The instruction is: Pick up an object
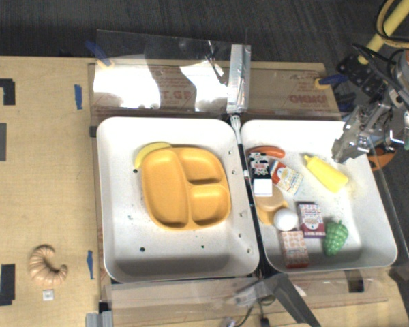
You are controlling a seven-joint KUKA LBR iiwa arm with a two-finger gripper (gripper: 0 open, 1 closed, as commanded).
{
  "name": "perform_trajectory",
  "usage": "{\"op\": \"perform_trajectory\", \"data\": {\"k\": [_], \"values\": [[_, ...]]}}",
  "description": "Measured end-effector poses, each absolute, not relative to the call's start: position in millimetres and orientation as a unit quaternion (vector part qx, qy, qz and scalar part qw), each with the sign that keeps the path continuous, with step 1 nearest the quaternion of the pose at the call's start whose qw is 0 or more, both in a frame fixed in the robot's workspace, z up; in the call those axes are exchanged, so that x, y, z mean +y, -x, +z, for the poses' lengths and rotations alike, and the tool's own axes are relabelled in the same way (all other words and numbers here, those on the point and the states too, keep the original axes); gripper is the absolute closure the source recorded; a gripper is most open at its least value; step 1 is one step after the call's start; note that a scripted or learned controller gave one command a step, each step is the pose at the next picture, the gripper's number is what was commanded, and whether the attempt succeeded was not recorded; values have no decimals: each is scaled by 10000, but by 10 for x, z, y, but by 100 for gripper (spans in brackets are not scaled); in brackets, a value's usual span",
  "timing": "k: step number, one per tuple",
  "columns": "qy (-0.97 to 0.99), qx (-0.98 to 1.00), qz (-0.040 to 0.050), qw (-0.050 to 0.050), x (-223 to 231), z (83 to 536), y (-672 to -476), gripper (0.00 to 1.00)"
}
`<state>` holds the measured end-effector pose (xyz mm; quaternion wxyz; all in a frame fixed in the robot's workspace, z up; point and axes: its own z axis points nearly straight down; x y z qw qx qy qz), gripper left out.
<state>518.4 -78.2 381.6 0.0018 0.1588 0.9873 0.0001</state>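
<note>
My gripper (pixel 346 150) hangs over the right bin's far right side, just right of a yellow block (pixel 325 172). Its fingers point down and nothing shows between them. The right bin (pixel 376 203) also holds a green bumpy toy (pixel 336 237), a small maroon box (pixel 311 219), a red patterned box (pixel 294 246), a white egg (pixel 285 219), a red sausage (pixel 266 152) and a few small packets (pixel 262 172). In the left bin (pixel 116 203) an orange divided tray (pixel 186 185) lies over a yellow piece (pixel 150 150).
A clear plastic sheet and a grey upright post (pixel 238 77) stand behind the bins. A croissant toy (pixel 48 264) lies on the bench at the lower left. Yellow cables (pixel 395 16) loop at the top right.
</note>
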Motion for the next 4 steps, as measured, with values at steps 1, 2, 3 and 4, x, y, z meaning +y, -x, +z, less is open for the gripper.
{"op": "perform_trajectory", "data": {"k": [1, 2, 3, 4], "values": [[-2240, 9746, -1, 38, -1340, 3764, -5580, 100], [-2452, 9695, -5, 39, -1851, 4064, -6083, 100], [-2394, 9709, 6, 60, -1551, 4346, -6261, 100], [-2431, 9700, -4, 44, -2049, 4409, -6440, 100]]}}
